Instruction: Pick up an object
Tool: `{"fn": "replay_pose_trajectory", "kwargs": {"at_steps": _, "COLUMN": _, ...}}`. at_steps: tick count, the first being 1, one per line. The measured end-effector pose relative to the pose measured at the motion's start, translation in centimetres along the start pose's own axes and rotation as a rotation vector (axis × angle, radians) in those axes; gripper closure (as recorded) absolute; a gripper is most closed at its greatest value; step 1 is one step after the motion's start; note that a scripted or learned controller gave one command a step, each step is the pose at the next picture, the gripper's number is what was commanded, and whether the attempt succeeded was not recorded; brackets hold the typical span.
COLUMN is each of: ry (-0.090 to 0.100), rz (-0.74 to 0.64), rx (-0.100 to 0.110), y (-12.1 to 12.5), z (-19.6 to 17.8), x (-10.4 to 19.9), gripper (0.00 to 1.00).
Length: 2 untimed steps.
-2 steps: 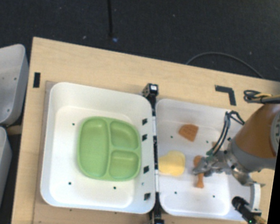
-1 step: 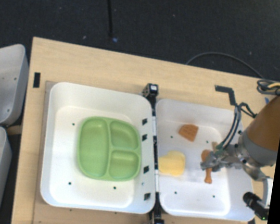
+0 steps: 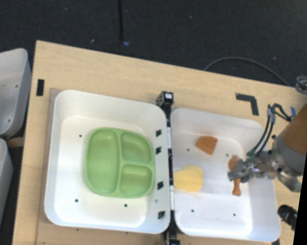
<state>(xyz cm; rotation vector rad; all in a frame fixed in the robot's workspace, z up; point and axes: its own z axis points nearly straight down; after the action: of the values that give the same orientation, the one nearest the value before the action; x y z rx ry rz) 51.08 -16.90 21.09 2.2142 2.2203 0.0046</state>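
Observation:
In the right bin (image 3: 213,221) lie an orange-brown wedge-shaped piece (image 3: 207,144), a pale yellow rounded piece (image 3: 188,178) and a thin brown stick-like piece (image 3: 235,173) near the bin's right side. My gripper (image 3: 240,171) reaches in from the right and hangs right over the brown stick-like piece, covering its middle. Whether the fingers touch the piece is not clear. The left bin (image 3: 74,112) holds a green divided plate (image 3: 119,163).
A black divider with clips (image 3: 164,161) runs between the two bins. Cables (image 3: 267,131) hang beside the arm at the right. The wooden bench (image 3: 121,73) surrounds both bins, with white chairs at the far left.

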Motion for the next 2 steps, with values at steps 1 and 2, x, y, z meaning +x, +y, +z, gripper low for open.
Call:
{"fn": "replay_pose_trajectory", "kwargs": {"at_steps": 1, "ry": -0.001, "rz": -0.001, "rx": -0.002, "y": 0.2, "z": -5.4, "x": -0.2, "gripper": 1.00}}
{"fn": "replay_pose_trajectory", "kwargs": {"at_steps": 2, "ry": 0.004, "rz": -0.005, "rx": 0.005, "y": 0.2, "z": -5.6, "x": 5.1, "gripper": 1.00}}
